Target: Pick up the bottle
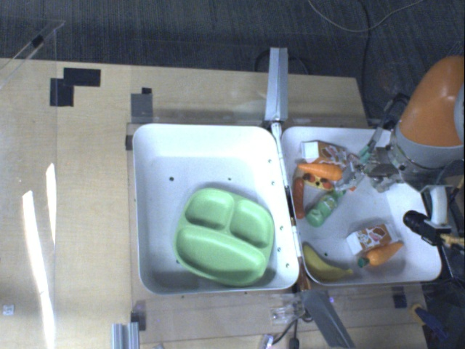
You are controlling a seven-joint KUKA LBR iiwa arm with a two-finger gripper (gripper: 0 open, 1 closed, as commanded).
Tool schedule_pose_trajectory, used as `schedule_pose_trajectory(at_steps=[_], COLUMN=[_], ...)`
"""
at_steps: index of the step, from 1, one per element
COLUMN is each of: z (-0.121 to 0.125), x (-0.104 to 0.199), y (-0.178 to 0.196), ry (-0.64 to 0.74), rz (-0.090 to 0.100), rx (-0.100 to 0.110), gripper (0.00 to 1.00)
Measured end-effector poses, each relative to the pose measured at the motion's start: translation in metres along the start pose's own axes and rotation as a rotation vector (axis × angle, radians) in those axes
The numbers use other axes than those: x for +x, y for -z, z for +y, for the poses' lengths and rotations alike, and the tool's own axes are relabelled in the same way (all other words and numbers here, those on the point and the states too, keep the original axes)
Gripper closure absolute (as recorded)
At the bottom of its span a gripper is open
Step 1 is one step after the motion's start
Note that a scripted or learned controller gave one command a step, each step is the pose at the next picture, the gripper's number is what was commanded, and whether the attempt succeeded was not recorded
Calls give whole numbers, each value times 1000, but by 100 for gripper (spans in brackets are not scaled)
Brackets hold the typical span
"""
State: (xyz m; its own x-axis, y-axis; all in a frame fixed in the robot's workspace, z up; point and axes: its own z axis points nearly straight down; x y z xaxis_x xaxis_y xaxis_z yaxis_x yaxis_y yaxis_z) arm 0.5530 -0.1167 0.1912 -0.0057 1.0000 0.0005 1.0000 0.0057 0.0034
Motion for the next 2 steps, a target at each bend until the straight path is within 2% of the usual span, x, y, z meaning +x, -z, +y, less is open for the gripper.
schedule_pose_trajectory(at_steps=[1, 2], z=[-55, 38], x=[21, 8], y=[-85, -103], ry=[137, 208], rz=[0, -2], rx=[1, -10], gripper=[0, 0])
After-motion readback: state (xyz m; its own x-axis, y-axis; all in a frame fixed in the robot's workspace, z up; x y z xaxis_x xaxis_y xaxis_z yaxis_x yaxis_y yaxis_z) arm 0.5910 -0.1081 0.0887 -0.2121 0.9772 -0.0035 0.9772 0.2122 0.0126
